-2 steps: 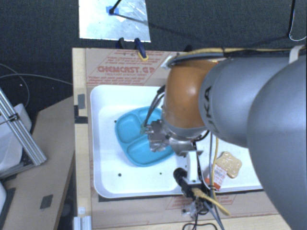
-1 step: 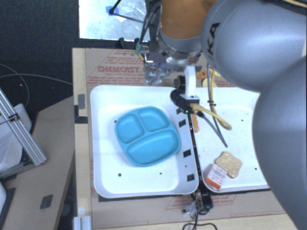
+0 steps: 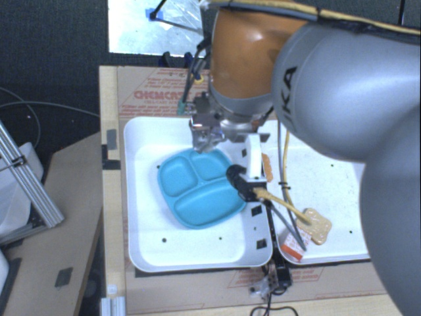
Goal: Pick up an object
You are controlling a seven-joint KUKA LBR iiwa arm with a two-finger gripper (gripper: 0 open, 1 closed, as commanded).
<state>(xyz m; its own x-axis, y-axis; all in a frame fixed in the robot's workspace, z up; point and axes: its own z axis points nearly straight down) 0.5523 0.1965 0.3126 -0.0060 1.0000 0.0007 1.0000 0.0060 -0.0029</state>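
Blue divided plate (image 3: 197,189): lies flat in the middle of the left bin, three compartments facing up, turned at a slant to the bin's walls
Left bin (image 3: 150,242): shallow and white, and from where I stand the plate is the one thing I can see lying in it
Gripper (image 3: 208,141): hangs over the far edge of the plate, right at its rim; whether it touches the plate I can't make out
Gripper's grip: cannot tell whether it is apart or together, as the wrist hides it
Arm (image 3: 329,78): big grey body with the orange band, reaching in from the right across the right bin
Right bin (image 3: 339,189): white, just beside the left one
Wooden spatula (image 3: 316,225): lies in the right bin, flat pale head toward the near side, handle pointing back at the wall between the bins
Red-and-white item (image 3: 290,253): small, at the near rim of the right bin, too hidden to name
Cardboard sheet (image 3: 151,92): under both bins, red print showing past the far edge
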